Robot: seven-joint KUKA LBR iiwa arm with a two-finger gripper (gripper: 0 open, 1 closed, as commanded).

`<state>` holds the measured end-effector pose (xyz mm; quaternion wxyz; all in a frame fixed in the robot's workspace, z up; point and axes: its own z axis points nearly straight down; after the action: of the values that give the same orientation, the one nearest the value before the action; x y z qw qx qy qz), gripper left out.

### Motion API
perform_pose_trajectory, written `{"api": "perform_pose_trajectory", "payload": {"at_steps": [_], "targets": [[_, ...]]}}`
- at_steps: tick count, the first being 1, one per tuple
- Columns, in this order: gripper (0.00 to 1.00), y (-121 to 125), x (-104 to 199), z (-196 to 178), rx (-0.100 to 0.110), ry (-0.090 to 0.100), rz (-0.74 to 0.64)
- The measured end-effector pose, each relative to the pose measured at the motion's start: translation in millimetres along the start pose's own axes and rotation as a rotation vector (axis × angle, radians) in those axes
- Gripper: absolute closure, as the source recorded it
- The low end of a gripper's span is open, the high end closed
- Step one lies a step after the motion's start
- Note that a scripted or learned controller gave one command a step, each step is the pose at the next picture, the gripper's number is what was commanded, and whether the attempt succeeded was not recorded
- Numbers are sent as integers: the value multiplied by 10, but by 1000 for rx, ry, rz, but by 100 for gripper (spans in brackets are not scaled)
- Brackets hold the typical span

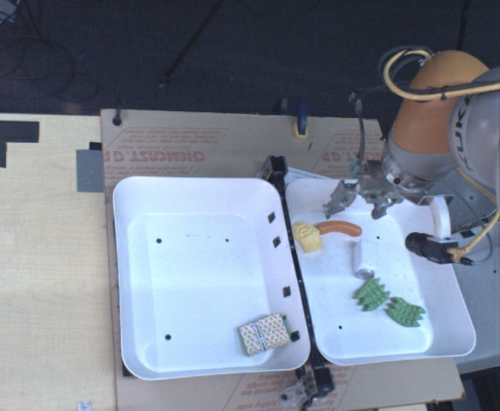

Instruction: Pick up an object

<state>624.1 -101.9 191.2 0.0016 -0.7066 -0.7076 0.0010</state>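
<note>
My gripper (359, 204) hangs over the back of the right bin (455, 332), fingers spread apart with nothing between them. Just below it lies an orange sausage-shaped object (340, 228). A yellow corn piece (307, 237) lies left of that, near the divider. A white cylinder (366, 256) stands in the middle of the bin. Two green leafy toys (372, 294) (405, 312) lie toward the front. In the left bin (139, 332), a patterned square pad (263, 333) rests by the front right corner.
The grey arm with its orange band (434, 114) comes in from the upper right. A black cable end (430, 247) hangs over the right bin's right side. Black clips (284, 247) run along the divider between the bins. Cardboard (190, 148) lies under both.
</note>
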Motion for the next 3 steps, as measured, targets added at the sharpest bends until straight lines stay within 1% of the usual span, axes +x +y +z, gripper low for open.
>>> {"api": "perform_pose_trajectory", "payload": {"at_steps": [1,2,3], "targets": [[0,-1109,-170,-115,6,0,6],[0,-1227,-360,1042,-12,-7,2],[100,-1212,-401,882,-17,-10,12]]}}
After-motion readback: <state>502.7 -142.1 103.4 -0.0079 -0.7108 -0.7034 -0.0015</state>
